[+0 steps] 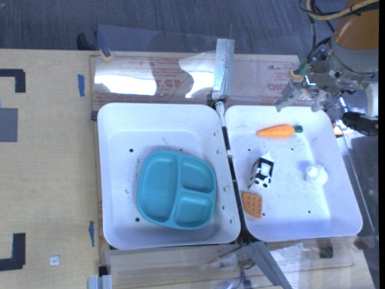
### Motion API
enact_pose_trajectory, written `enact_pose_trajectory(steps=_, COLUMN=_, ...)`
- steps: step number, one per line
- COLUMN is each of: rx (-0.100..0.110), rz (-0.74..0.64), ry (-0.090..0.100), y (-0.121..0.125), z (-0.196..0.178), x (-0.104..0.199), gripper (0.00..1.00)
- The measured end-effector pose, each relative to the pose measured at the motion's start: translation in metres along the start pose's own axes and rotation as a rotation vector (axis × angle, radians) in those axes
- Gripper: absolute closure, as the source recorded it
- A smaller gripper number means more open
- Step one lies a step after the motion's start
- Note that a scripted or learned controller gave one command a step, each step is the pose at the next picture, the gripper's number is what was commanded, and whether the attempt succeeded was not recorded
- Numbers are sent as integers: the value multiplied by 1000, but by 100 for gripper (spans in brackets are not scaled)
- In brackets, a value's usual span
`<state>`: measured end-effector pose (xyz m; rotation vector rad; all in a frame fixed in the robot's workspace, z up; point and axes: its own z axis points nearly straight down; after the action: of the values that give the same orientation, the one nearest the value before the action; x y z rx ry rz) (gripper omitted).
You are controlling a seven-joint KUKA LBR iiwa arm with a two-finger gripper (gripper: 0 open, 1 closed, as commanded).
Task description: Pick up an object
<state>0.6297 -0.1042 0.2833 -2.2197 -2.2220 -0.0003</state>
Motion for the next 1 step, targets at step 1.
enact_pose_trajectory(steps=1, rx=11, rz=149, ry=0, y=-11, z=158, x=-16, gripper=0)
